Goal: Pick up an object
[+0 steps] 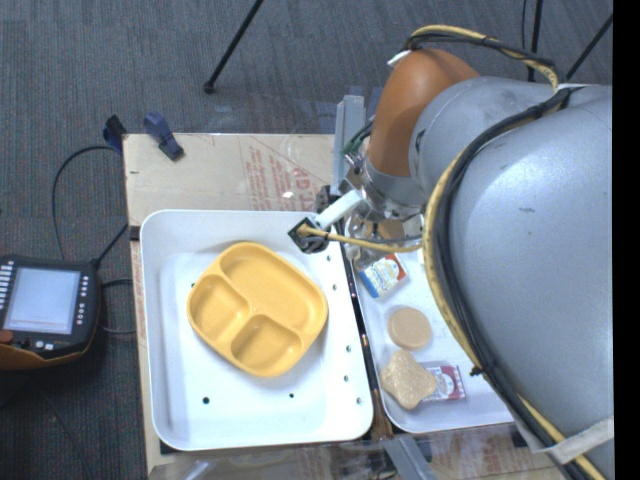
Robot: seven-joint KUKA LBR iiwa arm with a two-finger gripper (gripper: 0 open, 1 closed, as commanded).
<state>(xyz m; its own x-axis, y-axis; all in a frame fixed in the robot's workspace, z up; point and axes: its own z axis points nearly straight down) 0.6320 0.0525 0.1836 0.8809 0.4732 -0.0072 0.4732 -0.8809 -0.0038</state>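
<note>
The right bin (452,415) holds a small blue, white and red carton (382,274), a round tan biscuit (409,328), a tan toast-shaped piece (405,380) and a red and white packet (449,382) lying partly under the toast. My gripper (386,232) hangs below the orange wrist band at the far end of the right bin, just above the carton. The wrist and arm cover it, so nothing can be seen held in it. The grey arm hides much of the right bin.
A yellow divided plate (258,308) lies in the middle of the left bin (165,368). A cardboard sheet (240,168) lies behind the bins. A handheld control pendant (45,306) sits on the floor at left.
</note>
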